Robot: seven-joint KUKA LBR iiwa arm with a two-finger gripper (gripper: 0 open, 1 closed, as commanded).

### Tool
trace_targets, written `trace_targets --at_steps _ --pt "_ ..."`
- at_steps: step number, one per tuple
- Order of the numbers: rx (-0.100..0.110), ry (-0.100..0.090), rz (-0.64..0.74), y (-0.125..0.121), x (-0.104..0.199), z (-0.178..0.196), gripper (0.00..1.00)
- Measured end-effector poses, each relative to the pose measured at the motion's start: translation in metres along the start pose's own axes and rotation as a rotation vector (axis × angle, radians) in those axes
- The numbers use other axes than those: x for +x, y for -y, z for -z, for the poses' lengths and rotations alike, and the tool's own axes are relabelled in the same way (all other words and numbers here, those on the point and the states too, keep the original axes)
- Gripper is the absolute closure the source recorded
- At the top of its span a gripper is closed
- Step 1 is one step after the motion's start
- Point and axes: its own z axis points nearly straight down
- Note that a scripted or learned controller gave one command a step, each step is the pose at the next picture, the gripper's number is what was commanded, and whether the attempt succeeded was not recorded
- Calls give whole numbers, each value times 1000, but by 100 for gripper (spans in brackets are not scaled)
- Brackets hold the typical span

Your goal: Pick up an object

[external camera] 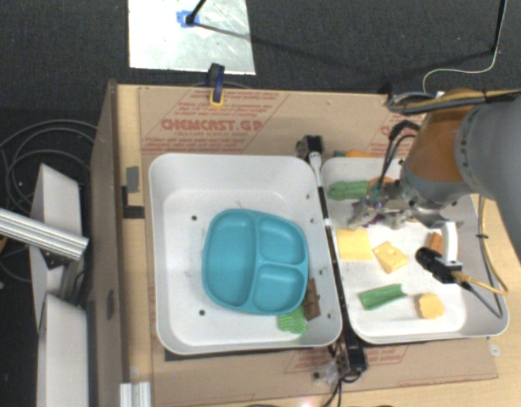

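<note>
Dark carpet lies around the cardboard-covered bench (243, 117), which bears two white bins side by side. Within the right bin (460, 320), my gripper (369, 213) is down in the upper left part. Whether it is wide or narrow, or holds anything, I cannot tell.

A green vegetable (347, 190) lies just beside it toward the bin's top wall. A flat yellow square (354, 245) lies just below it, close to the wall next to the other bin. Beside that square is a yellow wedge (390, 256). Further down lie a green chunk (380, 296) and an orange lump (428, 305), apart from each other.

The left bin (171, 227) holds a teal divided plate (252, 261). A green leafy bit (291, 320) and a brown piece (312, 302) sit at its lower right edge — whether they touch the plate I cannot tell.
</note>
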Motion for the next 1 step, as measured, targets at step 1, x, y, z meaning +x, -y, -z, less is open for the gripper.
trace_targets --at_steps 1 --pt "13 -1 10 -61 -16 4 0"
